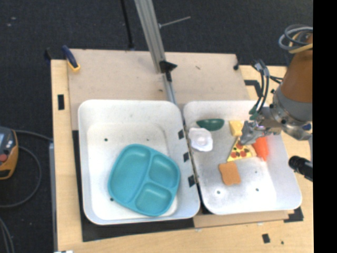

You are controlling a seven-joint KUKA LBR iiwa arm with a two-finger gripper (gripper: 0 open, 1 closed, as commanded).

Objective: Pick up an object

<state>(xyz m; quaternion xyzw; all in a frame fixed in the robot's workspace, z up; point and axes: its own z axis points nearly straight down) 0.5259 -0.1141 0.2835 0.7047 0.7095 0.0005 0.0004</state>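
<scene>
Gripper [251,132] sits low over the right bin [274,194], toward that bin's 2 o'clock, with the arm [297,88] coming in from 3 o'clock. You cannot tell from this slanted view whether it is spread or closed; the wrist hardware hides the tip. Nothing is visibly pinched, so log no grasp.

Candidates, all in the right bin:
- yellow block [236,127], just at 9 o'clock of the gripper, near or touching it; contact not resolvable.
- orange piece [261,147], just at 5 o'clock of the gripper.
- patterned card [240,152], red and yellow, at 7 o'clock of the gripper, lying flat.
- tan block [229,174], further toward 6 o'clock, well apart from the gripper.
- white cup [201,139], at the bin's 9 o'clock edge.
- green bowl [211,124], at the bin's 10 o'clock, just above the cup.

Left bin [95,115] carries a teal tray [145,179] toward its 5 o'clock; not being approached.

Progress, as a judgement: you are at the reach-in or descent stage. The approach looks done, with the yellow block or the orange piece the likely target. Left to do: close on one object, confirm it sits in the gripper, and lift it clear of the bin floor. Every object appears to rest on the bin floor, so count the pick as not yet achieved.
</scene>
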